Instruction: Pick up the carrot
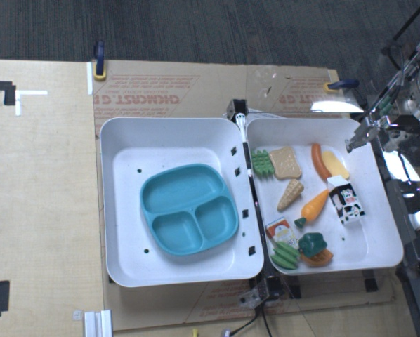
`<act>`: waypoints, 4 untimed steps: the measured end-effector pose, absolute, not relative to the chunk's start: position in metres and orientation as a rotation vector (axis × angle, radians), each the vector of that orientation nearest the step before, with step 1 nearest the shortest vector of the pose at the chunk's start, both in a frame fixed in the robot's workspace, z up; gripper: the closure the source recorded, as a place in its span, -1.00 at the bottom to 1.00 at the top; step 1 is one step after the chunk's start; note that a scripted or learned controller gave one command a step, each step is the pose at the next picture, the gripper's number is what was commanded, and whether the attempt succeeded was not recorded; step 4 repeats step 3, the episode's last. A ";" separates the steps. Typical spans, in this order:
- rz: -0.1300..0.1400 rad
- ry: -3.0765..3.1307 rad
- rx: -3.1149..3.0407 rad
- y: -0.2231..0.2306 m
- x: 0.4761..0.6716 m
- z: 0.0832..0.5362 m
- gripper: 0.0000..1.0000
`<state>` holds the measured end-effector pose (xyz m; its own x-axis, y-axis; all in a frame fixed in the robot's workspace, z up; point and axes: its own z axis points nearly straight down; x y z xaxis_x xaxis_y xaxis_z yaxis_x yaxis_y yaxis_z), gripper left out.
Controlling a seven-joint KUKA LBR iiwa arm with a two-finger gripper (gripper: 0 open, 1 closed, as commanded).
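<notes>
The carrot (315, 205) is orange with a green top at its lower-left end. It lies at a slant in the middle of the right bin (378, 251), between a ridged beige cone (289, 194) and a black-and-white milk carton (347, 203). My gripper (361, 136) hangs over the right bin's upper right corner, well up and to the right of the carrot and apart from it. Nothing hangs from the gripper.
A green ruffled piece (263, 163), a bread slice (286, 161), a red sausage (317, 159) and a yellow piece (335, 166) lie at the bin's back. A small printed box (277, 229) and green vegetables (310, 244) lie in front. A blue divided tray (189, 208) sits in the left bin (119, 188).
</notes>
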<state>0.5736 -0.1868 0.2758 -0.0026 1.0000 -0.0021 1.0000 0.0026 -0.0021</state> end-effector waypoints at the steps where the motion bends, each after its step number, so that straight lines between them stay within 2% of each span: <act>1: -0.002 2.477 1.934 -0.163 0.571 0.123 -1.00; 2: -0.001 2.513 1.885 -0.151 0.543 0.091 -1.00; 3: 0.000 2.505 1.891 -0.152 0.545 0.101 1.00; 4: 0.000 2.505 1.891 -0.152 0.545 0.101 1.00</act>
